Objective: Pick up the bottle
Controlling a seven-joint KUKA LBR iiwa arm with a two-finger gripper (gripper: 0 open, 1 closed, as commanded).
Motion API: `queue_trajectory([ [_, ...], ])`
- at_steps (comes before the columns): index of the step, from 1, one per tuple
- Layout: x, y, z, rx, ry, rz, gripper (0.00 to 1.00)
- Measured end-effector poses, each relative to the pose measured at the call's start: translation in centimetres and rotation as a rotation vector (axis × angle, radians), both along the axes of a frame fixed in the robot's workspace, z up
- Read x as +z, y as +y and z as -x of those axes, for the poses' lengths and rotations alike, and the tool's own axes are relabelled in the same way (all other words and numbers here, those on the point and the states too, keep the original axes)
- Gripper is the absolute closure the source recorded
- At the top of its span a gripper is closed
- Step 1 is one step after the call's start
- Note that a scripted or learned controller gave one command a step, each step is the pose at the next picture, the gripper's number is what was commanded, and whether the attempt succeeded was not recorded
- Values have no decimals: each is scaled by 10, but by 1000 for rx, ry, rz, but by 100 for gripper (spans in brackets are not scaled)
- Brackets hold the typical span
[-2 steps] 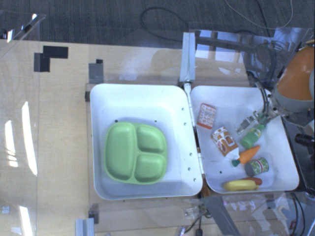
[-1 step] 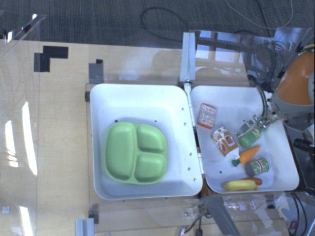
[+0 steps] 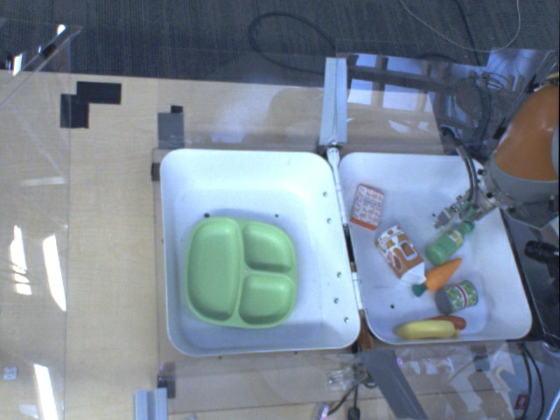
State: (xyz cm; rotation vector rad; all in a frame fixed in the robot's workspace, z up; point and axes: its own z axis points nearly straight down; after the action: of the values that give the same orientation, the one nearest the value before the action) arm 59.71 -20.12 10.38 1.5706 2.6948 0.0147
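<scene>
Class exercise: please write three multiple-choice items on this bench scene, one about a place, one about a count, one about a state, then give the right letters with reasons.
1. The green bottle lies in which bin?
A. left bin
B. right bin
C. on the bench

2. How many compartments has the green tray?
A. three
B. five
C. one

3. The can is:
A. upside down on the tray
B. hanging from the pincer
C. lying in the bin

Answers: B, it lies beside the carrot; A, ridges divide three sections; C, it rests on the floor above the banana.
</scene>
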Motion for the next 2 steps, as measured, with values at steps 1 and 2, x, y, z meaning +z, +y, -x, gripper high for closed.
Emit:
queue_trajectory([
  [1, 0, 0, 0, 0, 0, 0, 0],
  [2, -14, -2, 6, -27, 10, -2, 0],
])
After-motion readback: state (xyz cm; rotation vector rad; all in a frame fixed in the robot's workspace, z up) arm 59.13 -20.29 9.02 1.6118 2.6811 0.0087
